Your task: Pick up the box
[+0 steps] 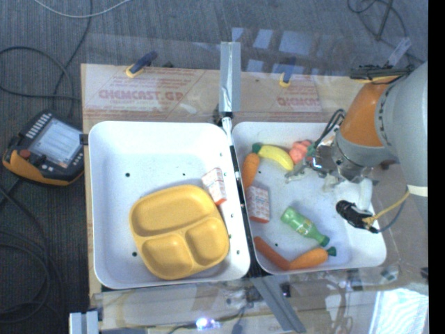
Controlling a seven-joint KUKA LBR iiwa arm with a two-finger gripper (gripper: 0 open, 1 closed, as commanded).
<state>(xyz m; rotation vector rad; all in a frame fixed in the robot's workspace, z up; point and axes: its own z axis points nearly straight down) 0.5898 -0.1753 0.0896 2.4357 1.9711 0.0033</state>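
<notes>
Against the right bin's left wall: box [259,204], lying flat, untouched.
Beside it a carrot [249,170]; a green bottle [304,226] nearby; banana [276,157] further up. Tool [308,164] hovers near the banana, well apart from the box, finger state indiscernible.

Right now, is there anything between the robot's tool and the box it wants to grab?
Nothing visible blocks it. The tool hangs in the right bin, and bare floor runs from it to the box. The banana lies just above that line, the green bottle just below.
</notes>
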